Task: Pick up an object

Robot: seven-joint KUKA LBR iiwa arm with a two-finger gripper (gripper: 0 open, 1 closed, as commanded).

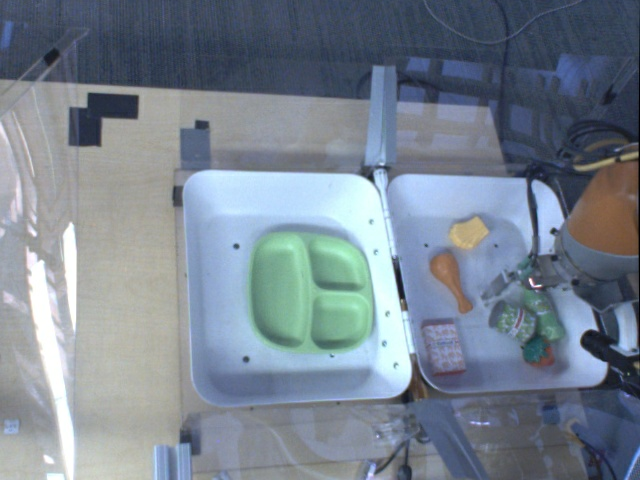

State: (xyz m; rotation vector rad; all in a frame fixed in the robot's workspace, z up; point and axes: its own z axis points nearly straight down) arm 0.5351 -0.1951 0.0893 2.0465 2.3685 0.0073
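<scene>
The wooden worktop [120, 268] carries two white bins. The left bin [215, 298] holds a green divided tray [308, 290]. The right bin [480, 268] holds a patterned box [443, 346], an orange drumstick-shaped toy [451, 279] and a yellow piece [468, 232]. The hand [515, 283] is low at the bin's right side, directly over a green wrapped item [525, 320]; whether it is open or closed, I cannot tell. The drumstick lies just to its left, long axis slanting.

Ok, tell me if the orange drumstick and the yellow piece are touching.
Apart. The camera view shows bare white bin floor between the drumstick and the yellow piece.
</scene>
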